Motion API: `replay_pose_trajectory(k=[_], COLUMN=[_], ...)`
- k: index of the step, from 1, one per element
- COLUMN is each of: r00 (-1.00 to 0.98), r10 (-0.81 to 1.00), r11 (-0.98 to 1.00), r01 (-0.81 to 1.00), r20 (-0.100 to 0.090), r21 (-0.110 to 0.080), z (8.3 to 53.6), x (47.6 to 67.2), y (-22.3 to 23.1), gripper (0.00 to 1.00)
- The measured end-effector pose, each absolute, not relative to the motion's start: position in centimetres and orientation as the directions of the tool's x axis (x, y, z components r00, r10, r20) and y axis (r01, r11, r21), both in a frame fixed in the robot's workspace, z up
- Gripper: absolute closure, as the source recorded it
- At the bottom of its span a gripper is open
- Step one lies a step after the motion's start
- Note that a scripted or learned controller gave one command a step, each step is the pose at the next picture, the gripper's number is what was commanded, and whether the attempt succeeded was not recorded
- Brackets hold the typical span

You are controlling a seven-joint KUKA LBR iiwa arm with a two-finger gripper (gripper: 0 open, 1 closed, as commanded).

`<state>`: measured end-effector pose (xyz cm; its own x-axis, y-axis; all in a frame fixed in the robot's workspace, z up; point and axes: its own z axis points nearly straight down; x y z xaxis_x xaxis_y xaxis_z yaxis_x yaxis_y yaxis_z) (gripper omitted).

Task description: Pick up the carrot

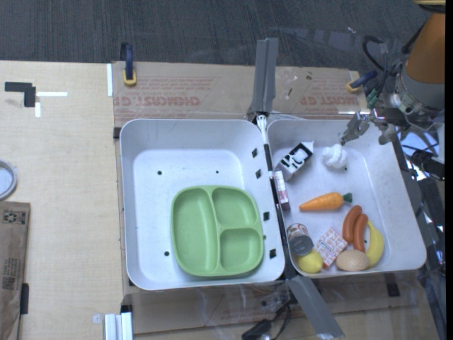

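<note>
Lemon [310, 263], can [299, 242], bread roll [352, 261] — front of right bin [396, 190]. Carrot [324, 202] — mid-bin, lying free. Gripper [354, 131] — rear rim, fingers spread, empty; best straddle carrot's thick middle.

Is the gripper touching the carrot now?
Apart. The camera view shows the gripper above the bin's far edge, with bare bin floor between it and the carrot.

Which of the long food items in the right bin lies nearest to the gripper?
The carrot. It is orange with a green top and lies alone mid-bin, closer to the gripper than the sausages and banana at the front corner.
</note>
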<state>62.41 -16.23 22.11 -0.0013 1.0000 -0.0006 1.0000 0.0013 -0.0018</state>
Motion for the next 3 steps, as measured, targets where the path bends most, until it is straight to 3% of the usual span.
replay_pose_trajectory(k=[1, 2, 3], r00=[-0.345, -0.454, -0.608], r10=[0.939, 0.891, 0.794], r11=[0.345, 0.454, 0.608], r01=[0.939, 0.891, 0.794], r20=[0.001, -0.002, 0.001], r21=[-0.001, 0.001, 0.000], z=[13.3, 16.1, 9.1], x=[57.5, 61.0, 53.5], y=[-13.4, -15.8, -13.0], gripper=[0.00, 0.00, 0.00])
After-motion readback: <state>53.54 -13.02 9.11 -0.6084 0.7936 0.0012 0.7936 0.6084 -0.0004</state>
